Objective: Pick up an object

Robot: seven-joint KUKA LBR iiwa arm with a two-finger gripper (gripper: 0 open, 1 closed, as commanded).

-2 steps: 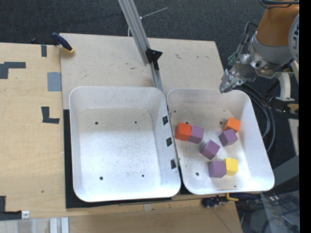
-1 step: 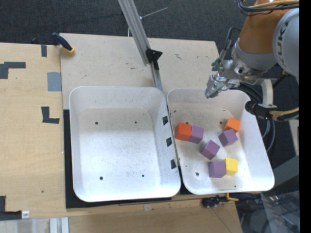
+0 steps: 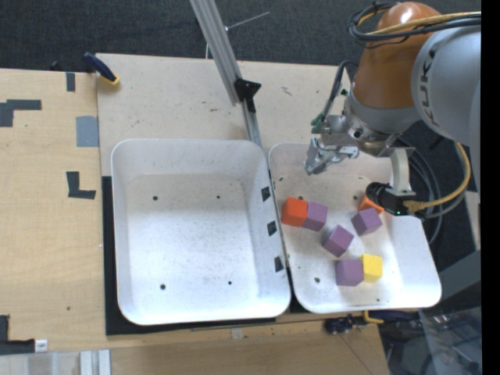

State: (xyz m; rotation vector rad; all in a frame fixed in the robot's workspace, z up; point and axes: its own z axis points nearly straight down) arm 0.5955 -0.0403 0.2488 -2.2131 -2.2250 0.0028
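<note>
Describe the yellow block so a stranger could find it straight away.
Look at the right-hand white bin, the one holding the small blocks. Go to its near right part, where a purple block sits with the yellow block touching its right side. It is the only yellow one; the others are purple or orange.

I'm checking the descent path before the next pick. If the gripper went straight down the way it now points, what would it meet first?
Probably bare floor of the right bin near its back edge. The gripper hangs there, and the nearest orange block lies nearer the camera, seemingly off that line, though depth is hard to judge from this slant.
</note>
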